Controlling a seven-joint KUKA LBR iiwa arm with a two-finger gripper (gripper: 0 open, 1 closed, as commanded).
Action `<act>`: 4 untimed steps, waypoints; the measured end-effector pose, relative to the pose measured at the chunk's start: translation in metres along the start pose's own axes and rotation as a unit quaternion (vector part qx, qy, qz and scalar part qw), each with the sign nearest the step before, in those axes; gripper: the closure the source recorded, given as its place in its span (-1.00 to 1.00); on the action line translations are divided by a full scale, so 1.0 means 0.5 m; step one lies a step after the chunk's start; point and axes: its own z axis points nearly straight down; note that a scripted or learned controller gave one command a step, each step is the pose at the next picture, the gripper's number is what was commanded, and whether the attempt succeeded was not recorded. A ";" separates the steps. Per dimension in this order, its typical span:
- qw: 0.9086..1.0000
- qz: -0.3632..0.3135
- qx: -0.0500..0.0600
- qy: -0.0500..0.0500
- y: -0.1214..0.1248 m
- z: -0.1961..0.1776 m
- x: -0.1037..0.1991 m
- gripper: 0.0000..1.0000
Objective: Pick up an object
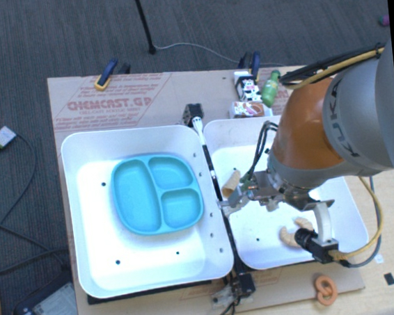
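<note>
Cardboard base (107, 103) reads "CHEMCAST.GP"; claw (246, 191) over right bin (352, 231), grip unreadable.

Glossy blue plastic plate (156, 194), smooth white bins (75, 201)

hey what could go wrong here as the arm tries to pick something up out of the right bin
1. The gripper sits low against the divider between the shallow white right bin and left bin, beside a small tan block; it could strike the wall or push the block away.
2. The tan peanut-shaped piece lies beneath the arm's dark bracket and may get knocked.
</note>
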 end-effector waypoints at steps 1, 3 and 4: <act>1.000 0.000 0.000 0.000 0.000 0.000 0.000 -1.00; 1.000 0.000 0.000 0.000 0.000 0.000 0.000 -1.00; 1.000 0.000 0.000 0.000 0.000 0.000 0.000 -1.00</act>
